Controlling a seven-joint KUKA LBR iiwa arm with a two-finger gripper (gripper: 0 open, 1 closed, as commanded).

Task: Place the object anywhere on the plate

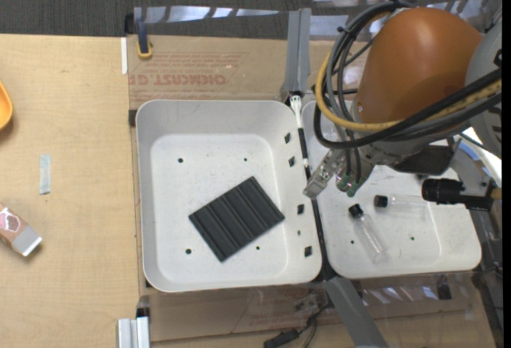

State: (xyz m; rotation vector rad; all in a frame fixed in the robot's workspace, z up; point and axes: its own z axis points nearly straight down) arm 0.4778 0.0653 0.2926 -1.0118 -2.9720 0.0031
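Ribbed dark plate lies flat; clear vials beside gripper, grip unreadable.

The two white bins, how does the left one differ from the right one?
The left bin holds a dark ribbed plate lying flat and askew; the right bin holds two small clear vials with black caps. The left bin lies in open view; the arm overhangs the right bin's far side. Both are shallow, white and round-cornered.
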